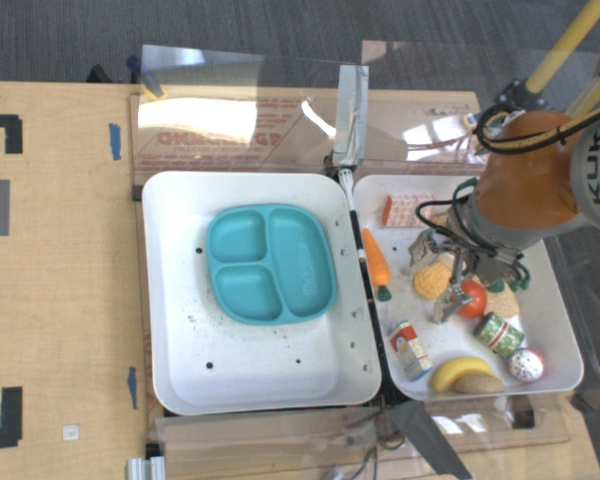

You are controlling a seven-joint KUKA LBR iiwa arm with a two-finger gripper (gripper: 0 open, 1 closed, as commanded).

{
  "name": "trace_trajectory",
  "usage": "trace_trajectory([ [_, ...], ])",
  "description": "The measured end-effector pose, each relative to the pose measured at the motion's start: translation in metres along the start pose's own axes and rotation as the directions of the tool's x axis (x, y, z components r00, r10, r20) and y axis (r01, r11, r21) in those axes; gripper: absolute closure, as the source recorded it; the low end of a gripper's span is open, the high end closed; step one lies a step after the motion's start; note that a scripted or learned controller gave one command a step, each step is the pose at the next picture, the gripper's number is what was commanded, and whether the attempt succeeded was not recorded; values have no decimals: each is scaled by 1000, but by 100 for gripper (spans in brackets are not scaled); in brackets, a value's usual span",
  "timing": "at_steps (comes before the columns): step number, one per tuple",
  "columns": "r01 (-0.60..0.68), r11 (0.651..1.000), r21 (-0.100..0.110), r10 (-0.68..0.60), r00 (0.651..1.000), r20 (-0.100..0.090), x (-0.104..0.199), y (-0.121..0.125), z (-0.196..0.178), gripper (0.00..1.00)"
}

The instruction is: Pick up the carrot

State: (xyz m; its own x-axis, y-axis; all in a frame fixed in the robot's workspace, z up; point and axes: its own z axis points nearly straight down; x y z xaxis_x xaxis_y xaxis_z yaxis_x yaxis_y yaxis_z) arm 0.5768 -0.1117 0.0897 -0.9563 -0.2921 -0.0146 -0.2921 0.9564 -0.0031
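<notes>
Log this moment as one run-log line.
task: pick up carrot | carrot: left edge of right bin, untouched | gripper: over toy food, right of carrot

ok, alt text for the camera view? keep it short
The pincer hangs low over the right bin, among a tomato, a can and a banana. The carrot lies apart, along that bin's left wall. The left bin holds a teal tray.
</notes>
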Motion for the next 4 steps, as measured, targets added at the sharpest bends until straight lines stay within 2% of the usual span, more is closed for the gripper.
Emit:
trace_trajectory([
  [1,58,998,4,-58,998,0,-7,14,0,0],
  [2,-48,999,2,48,999,-1,-4,19,0,0],
  [3,-47,999,4,47,999,10,-8,20,-14,100],
  [4,-47,999,3,47,999,8,-7,20,-13,0],
])
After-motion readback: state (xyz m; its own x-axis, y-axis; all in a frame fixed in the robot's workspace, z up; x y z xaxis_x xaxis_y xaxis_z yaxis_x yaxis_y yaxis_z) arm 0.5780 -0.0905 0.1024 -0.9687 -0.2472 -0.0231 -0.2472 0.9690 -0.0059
